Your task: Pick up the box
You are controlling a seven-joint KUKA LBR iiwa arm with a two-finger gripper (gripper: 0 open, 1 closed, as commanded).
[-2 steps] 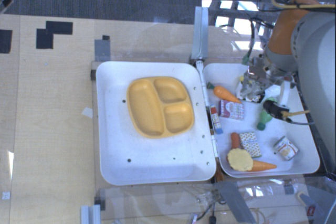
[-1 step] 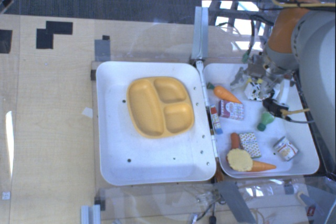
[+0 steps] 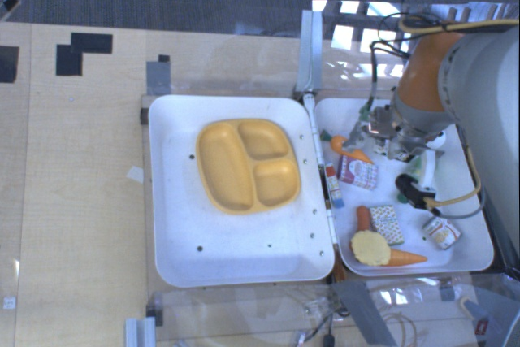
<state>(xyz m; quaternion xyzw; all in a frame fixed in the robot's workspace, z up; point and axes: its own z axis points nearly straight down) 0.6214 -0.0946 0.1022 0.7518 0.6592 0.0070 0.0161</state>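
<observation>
Box just beside tool

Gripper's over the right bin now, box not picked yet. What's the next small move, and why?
Probably shift the gripper slightly down-left in the camera view to centre over the box, then descend. The box lies flat in the right bin, just below-left of the gripper, with a carrot close against its upper edge, so a centred approach seems less likely to catch the carrot.

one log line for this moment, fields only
arm: over right bin | gripper: above box | box: lying in bin, not held
</observation>
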